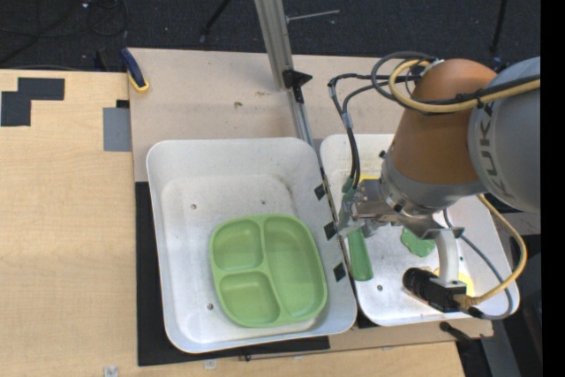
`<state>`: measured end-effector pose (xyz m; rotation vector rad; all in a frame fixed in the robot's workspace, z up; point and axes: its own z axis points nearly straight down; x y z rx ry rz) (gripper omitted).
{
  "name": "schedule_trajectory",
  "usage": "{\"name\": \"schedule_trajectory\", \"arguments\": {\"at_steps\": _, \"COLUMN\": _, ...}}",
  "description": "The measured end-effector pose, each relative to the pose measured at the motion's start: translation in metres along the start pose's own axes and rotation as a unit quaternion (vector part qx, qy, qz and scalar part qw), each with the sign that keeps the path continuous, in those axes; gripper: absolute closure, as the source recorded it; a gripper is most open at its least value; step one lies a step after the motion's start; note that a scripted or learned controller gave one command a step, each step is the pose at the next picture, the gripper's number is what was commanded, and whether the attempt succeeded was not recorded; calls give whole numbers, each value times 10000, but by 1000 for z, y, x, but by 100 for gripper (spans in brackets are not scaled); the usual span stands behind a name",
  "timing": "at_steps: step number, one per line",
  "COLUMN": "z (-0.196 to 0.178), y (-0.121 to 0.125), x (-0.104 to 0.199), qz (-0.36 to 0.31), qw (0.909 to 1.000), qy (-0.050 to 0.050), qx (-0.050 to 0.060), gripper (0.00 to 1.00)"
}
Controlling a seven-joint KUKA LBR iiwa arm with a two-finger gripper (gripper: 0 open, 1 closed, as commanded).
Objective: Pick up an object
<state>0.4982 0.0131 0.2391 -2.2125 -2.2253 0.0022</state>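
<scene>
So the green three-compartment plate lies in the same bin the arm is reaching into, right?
No. In the camera view the green three-compartment plate lies in the left-hand bin; the arm reaches into the other, right-hand bin.

Two white bins sit side by side on a pale wooden bench [62,216]. The left bin [177,181] holds a light green plate [265,269] with three parts. It lies flat near the bin's front right corner. The big grey and orange arm [441,137] reaches over the right bin [388,300]. Its gripper [355,221] hangs low by that bin's left wall. A dark green stick [359,256] lies just below it. A small green lump [417,243] sits nearby, partly hidden by the arm. A silver pole [275,31] stands behind the bins. A blue and yellow thing [134,71] lies far back.
</scene>
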Motion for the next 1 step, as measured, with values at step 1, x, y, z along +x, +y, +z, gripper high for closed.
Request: {"name": "schedule_trajectory", "arguments": {"at_steps": 1, "z": 13, "y": 9, "x": 56, "qz": 7, "qw": 10000, "qy": -4, "qx": 4, "gripper": 100}}
